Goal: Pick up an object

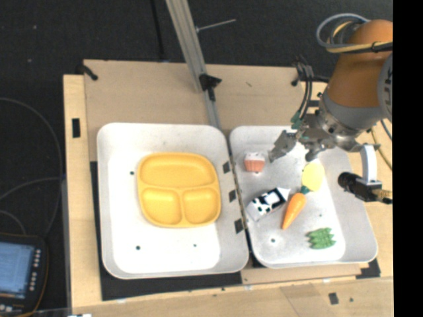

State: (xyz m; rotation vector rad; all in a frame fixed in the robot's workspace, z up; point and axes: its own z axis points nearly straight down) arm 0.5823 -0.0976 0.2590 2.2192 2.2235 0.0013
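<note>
My gripper [291, 154] hovers over the far part of the right bin [350, 243], open, with nothing between its fingers. Just left of its left fingertip a small pink and white cupcake-like object [254, 162] sits near the bin's left wall. Below its right fingertip lies a pale yellow rounded object [313, 176]. An orange carrot [293, 209] is slanted below that, its top touching the yellow object. To the carrot's left is a black and white patterned block [268, 201]. A green leafy piece [321, 238] rests near the front.
The left bin [119, 243] holds a yellow divided plate [178, 189]. A metal post [192, 45] rises from the bench behind the bins. Bare floor shows in the right bin's front left corner.
</note>
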